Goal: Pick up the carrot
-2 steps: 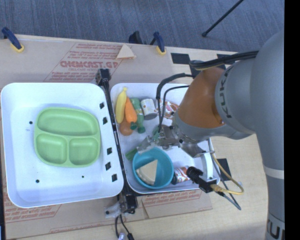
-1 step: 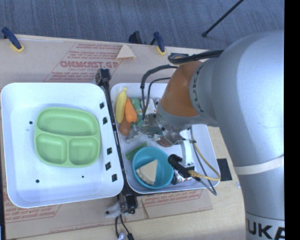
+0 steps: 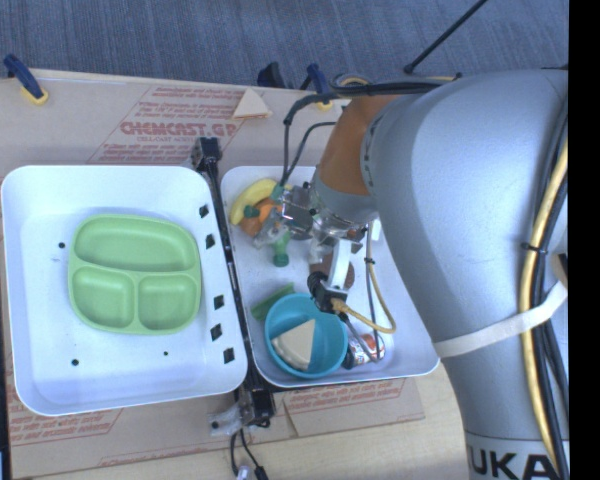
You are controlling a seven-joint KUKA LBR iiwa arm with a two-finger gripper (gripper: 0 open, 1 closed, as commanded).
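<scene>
Claw [image 3: 280, 220] of the grey arm [image 3: 470, 218] sits low in the right bin [image 3: 405, 353], right over the carrot [image 3: 264, 211]; I cannot tell how it stands or whether it grips anything. Beside that bin lies the left bin [image 3: 110, 378], holding a green divided plate [image 3: 135, 271]. Behind both, the cardboard sheet [image 3: 170, 128] reads "CHEMCAST". Within the right bin, a blue bowl [image 3: 305, 336] sits near the front, and a banana [image 3: 250, 198] touches the carrot at the back corner.
</scene>
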